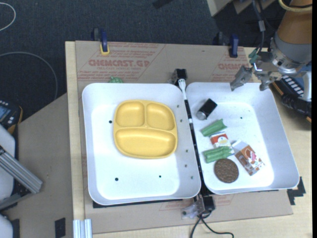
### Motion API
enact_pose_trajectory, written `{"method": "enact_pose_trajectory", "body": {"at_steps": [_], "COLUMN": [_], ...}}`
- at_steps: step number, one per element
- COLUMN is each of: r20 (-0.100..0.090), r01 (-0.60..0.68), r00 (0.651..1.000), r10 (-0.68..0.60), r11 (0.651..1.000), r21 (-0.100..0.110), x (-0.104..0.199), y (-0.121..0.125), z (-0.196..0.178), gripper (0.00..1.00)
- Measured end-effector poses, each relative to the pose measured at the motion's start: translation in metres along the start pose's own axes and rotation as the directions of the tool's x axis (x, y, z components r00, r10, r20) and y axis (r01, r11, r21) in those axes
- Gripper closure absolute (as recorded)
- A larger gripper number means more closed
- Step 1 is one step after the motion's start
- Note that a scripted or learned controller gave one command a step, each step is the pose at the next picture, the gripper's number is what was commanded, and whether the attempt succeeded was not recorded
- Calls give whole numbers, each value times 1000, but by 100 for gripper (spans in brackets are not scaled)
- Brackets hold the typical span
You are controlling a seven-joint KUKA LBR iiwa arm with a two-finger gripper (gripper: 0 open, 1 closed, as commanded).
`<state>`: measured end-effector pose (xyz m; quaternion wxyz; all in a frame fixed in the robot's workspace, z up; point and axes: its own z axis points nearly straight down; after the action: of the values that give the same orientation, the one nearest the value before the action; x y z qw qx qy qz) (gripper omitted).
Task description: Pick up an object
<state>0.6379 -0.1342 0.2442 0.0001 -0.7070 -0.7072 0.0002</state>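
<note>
Two white bins sit side by side. One holds a single yellow divided plate. The other holds two green pods, two snack packets, one brown cookie and one black cylinder.

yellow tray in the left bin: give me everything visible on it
The yellow tray is a rounded-rectangle divided plate that looks like matte plastic. It has three compartments: two smaller ones along the far side, one long one along the near side, all bare. It lies flat and upright near the middle of the left bin, turned slightly askew. It touches only the bin floor.
</note>
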Motion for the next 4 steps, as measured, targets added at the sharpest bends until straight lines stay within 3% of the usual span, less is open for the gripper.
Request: {"method": "enact_pose_trajectory", "body": {"at_steps": [1,2,3,4], "r20": [3,5,-2,0], "r01": [1,-4,-2,-2], "r00": [1000,1000,1000,1000], "r10": [-1,4,2,2], "r11": [1000,1000,1000,1000], "r21": [-19,-18,5,-1], "x": [8,32,39,39], "y": [16,-54,-104,-102], "z": [138,151,160,149], "gripper": [0,0,0,100]}}
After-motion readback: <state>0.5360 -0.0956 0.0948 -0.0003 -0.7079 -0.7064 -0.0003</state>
